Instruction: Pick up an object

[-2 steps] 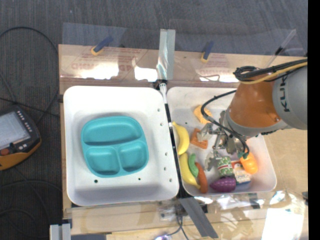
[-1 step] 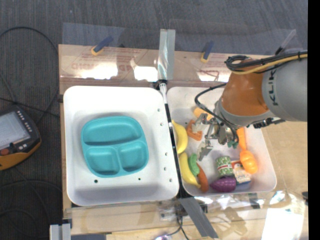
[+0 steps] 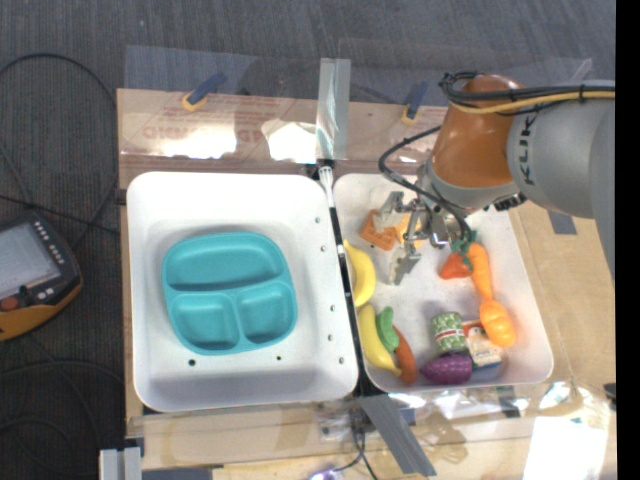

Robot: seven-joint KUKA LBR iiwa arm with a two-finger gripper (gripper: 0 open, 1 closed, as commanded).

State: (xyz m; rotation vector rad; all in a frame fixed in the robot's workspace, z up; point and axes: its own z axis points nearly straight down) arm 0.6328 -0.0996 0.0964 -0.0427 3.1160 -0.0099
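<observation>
My gripper [image 3: 402,236] hangs low over the upper part of the right bin [image 3: 530,298], under the orange wrist band. Its fingers look spread open, with nothing clearly between them. A small orange toy piece [image 3: 378,231] lies just to its left, touching or nearly touching one finger. A red pepper-like toy [image 3: 456,265] and an orange carrot [image 3: 482,268] lie just to its right. A yellow banana [image 3: 363,274] rests against the bin's left wall, below the gripper.
The right bin's lower part holds a second yellow piece [image 3: 372,334], a green pod [image 3: 388,325], a red-orange chili [image 3: 404,359], a purple eggplant [image 3: 448,370], a green can [image 3: 447,330] and an orange fruit [image 3: 497,324]. The left bin [image 3: 150,218] holds a teal divided plate [image 3: 230,290].
</observation>
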